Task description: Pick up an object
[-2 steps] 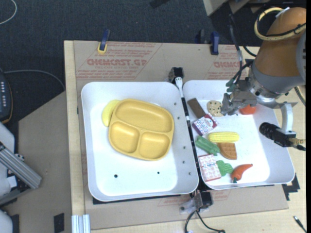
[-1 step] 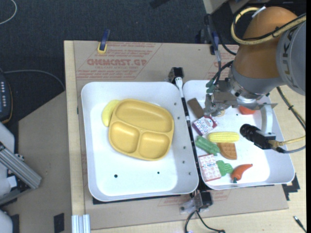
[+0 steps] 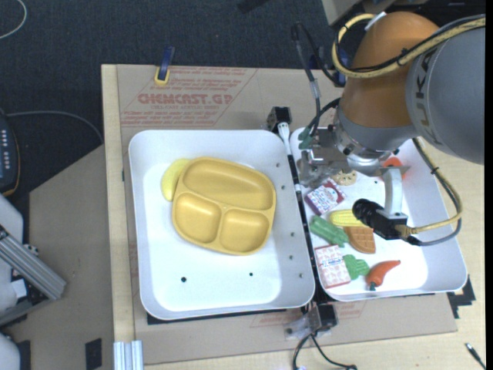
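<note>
Over the right bin [image 3: 451, 272], gripper [image 3: 314, 160] hangs among toy foods.

A brown cardboard sheet with red printed lettering [image 3: 192, 95] covers the bench, pinned at its far edge by a small blue and yellow clamp [image 3: 163, 69]. On it lie two shallow white plastic bins side by side, touching along their inner rims. The left bin [image 3: 231, 284] holds a yellow plastic tray with three compartments [image 3: 223, 205], lying flat towards the bin's far half. The right bin [image 3: 454, 262] sits just beside it. Dark grey carpet [image 3: 115, 14] surrounds the bench, and a silver aluminium rail [image 3: 31, 264] slants at the lower left
</note>
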You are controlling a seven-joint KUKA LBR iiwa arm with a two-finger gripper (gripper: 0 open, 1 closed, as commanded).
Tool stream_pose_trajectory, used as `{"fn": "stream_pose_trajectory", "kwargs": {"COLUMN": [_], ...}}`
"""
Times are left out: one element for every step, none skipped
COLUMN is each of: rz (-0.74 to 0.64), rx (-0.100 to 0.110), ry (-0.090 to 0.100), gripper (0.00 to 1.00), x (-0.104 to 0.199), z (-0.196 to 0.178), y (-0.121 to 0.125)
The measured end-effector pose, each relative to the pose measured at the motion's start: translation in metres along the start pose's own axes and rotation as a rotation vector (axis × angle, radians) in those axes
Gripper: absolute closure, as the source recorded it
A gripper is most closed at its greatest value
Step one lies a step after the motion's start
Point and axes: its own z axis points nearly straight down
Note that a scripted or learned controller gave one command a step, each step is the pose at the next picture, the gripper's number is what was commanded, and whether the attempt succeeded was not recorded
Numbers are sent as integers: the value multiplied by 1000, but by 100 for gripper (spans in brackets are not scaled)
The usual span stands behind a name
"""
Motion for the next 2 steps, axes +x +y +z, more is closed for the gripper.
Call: {"fn": "stream_pose_trajectory", "kwargs": {"rz": [-1, 1], "rx": [1, -5], "ry": [0, 0], "gripper": [100, 100], "x": [46, 55], "z": [22, 6], "y": [9, 2]}}
